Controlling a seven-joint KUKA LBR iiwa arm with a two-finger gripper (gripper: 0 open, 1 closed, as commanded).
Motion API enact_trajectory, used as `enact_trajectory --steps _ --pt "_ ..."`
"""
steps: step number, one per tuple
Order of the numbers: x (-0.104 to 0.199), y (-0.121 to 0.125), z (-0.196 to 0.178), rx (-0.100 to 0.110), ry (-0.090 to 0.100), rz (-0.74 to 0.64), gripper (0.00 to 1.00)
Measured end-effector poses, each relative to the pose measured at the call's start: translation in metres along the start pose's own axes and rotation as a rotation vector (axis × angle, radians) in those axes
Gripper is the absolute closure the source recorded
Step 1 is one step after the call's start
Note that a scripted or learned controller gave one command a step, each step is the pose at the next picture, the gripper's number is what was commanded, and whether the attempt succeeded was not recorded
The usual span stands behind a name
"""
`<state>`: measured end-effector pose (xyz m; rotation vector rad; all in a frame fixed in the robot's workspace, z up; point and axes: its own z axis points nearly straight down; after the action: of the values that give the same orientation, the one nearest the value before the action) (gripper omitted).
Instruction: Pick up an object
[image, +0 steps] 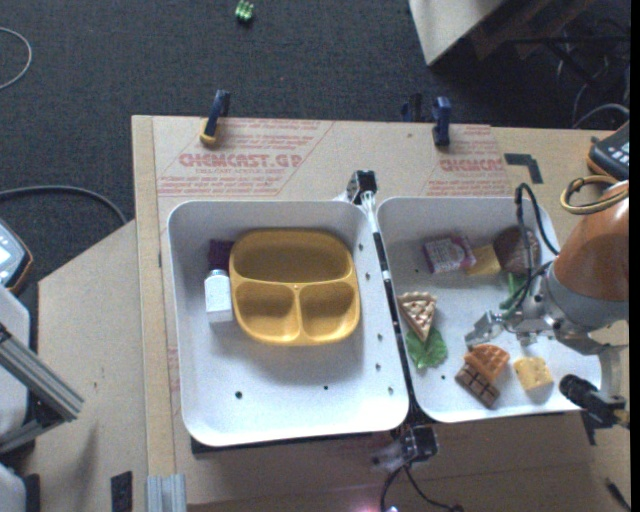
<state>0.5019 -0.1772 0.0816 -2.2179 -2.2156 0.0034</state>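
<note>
The right bin (452, 297) holds several toy foods. A pizza slice (418, 313) lies at its left over a green leaf (428, 350). An orange waffle (487, 358), a brown chocolate bar (477, 385) and a yellow cheese cube (534, 374) sit near the front. At the back are a pink packet (447, 252), a yellow block (484, 262) and a brown roll (515, 250). My gripper (490, 325) reaches in from the right and hangs just above the waffle, low over the bin floor. Nothing can be seen held in it.
The left bin (300, 400) carries a yellow divided plate (293, 285), with a white bottle (218, 296) and a dark purple item (220, 252) at its left. A raised rim (382, 290) separates the two bins. Cables run along the arm above the right bin's far side.
</note>
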Motion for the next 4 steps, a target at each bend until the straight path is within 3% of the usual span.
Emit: enact_trajectory --steps 1,3,4 --pt "-0.001 0.001 -0.014 -0.007 -0.004 0.001 1.0" --pt "-0.015 0.001 -0.115 -0.014 -0.008 -0.001 1.0" --pt "-0.015 0.002 -0.145 -0.012 -0.006 -0.002 1.0"
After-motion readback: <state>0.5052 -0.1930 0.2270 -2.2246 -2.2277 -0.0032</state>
